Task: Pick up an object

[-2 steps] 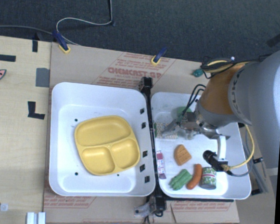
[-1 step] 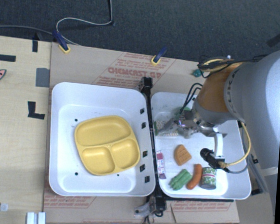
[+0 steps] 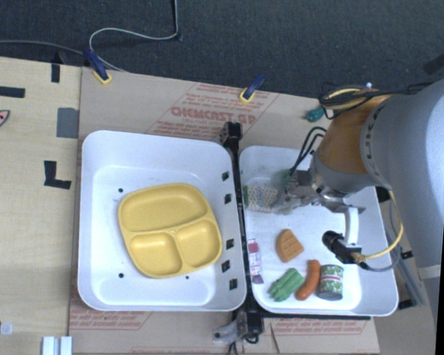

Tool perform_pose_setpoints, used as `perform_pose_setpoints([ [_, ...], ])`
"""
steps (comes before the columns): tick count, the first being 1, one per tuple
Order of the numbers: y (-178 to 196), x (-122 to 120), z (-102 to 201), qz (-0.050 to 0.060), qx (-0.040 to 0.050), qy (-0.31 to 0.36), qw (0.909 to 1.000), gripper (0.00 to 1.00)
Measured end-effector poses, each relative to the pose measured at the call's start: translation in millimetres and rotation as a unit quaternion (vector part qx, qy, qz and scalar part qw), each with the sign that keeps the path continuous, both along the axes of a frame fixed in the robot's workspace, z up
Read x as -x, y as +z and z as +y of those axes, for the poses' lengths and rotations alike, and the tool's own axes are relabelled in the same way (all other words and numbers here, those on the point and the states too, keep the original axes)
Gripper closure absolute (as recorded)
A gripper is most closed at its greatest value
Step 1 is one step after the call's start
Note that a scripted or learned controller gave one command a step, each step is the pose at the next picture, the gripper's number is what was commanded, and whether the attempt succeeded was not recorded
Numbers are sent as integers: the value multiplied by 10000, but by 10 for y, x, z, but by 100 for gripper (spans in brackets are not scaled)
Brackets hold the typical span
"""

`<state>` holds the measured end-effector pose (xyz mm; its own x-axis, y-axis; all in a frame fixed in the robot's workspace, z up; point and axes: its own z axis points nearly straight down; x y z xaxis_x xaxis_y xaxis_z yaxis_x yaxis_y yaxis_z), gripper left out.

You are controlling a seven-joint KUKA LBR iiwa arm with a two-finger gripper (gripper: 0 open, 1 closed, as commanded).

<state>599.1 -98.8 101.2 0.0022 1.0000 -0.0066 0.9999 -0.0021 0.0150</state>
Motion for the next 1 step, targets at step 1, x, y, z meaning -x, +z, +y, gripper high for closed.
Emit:
perform_pose_setpoints([
  [1,-23,11,35,31,-30,14,10000,0],
])
